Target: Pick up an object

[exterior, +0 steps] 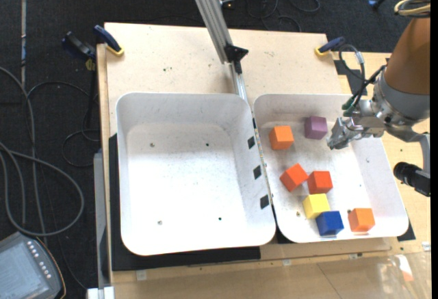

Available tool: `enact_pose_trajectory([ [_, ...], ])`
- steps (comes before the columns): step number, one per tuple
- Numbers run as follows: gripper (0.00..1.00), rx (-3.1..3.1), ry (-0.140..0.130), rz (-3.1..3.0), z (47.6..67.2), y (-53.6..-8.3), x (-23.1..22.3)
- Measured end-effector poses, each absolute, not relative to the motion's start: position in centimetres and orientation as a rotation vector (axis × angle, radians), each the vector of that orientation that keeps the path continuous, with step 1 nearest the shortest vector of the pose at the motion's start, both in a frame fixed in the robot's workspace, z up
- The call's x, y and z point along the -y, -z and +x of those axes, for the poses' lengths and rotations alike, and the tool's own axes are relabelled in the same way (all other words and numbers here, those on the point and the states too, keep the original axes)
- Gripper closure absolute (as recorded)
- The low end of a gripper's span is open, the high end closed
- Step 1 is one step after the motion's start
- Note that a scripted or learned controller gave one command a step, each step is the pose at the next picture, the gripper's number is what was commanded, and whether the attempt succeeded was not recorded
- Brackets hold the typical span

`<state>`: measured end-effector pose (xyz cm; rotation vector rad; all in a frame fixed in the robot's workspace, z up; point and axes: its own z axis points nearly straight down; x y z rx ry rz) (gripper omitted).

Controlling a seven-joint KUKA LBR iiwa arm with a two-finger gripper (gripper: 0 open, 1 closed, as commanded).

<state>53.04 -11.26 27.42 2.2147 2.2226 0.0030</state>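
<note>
Cut off, hidden, or too small to tell

Arm: cropped by the right edge above its orange band. Gripper: tip too small and blurred to resolve. Worktop: front strip partly under both bins. Grey screen device: clipped at the lower-left corner.

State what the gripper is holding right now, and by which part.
Nothing shows between the fingers. The gripper hangs over the right white bin, just right of the small purple cube and apart from it.
</note>
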Motion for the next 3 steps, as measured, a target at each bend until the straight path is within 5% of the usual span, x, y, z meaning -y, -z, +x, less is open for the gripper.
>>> enact_pose_trajectory([
  [3, 1.0, -2.233, -0.002, 2.212, 52.1, -26.0, -5.3],
])
